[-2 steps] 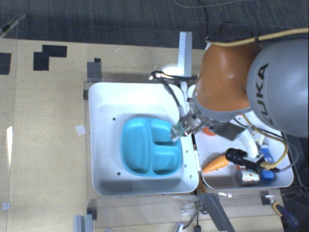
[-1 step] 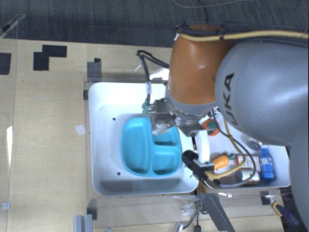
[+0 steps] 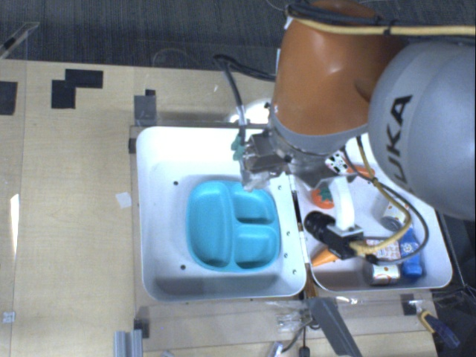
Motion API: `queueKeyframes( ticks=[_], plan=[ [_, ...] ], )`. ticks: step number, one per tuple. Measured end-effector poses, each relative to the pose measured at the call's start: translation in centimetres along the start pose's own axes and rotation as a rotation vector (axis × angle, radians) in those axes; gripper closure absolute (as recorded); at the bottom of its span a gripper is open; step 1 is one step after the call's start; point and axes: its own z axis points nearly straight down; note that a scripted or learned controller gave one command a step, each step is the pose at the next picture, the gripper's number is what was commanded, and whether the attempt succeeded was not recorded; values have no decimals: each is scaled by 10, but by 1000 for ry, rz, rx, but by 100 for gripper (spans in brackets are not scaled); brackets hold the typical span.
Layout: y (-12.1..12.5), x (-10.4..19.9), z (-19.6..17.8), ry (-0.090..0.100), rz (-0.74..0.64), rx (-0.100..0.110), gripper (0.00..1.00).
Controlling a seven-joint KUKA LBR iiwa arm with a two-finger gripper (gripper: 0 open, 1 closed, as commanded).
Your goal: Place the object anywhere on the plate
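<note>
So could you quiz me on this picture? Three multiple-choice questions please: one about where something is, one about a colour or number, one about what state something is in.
1. Where is the plate?
A. In the left bin
B. In the right bin
C. On the bench outside both bins

2. How many compartments does the plate have?
A. One
B. Three
C. Five

3. Where does the robot's hand sit?
A. Over the far edge of the plate
B. Down among the clutter in the right bin
C. Over the bare wooden bench at the left

Answers:
1. A, the blue plate lies on the floor of the left bin.
2. B, one long section on the left and two smaller ones on the right.
3. A, the hand hangs just above the plate's far rim, near the wall shared with the right bin.
</note>
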Motion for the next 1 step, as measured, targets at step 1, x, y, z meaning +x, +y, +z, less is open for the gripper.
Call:
queueKeyframes(
  ticks=[1],
  plan=[
    [2,1,-11,0,-7,-5,100]
  ],
)
